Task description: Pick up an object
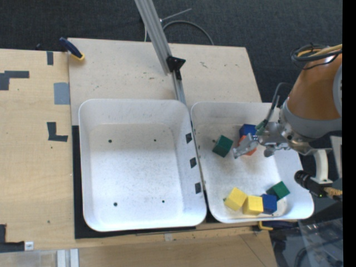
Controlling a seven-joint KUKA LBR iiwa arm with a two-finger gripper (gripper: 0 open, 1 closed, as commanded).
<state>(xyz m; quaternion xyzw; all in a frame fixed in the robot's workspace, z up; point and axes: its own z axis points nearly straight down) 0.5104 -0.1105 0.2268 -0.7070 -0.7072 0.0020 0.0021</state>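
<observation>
On the worktop (139,71) the right bin (222,113) holds the blocks – the pincer (245,147) hangs low there, reaching for one – I cannot tell its opening.

Even overhead light, soft shadows, mild glare on white bins (89,115), slightly grainy

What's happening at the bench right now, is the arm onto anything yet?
The arm has reached into the right bin, with its gripper low near the middle, beside a dark green block and a blue block. Something red sits right at the gripper, but whether it is gripped is unclear. Two yellow blocks, another blue block and a green block lie clustered at the bin's near edge.
</observation>
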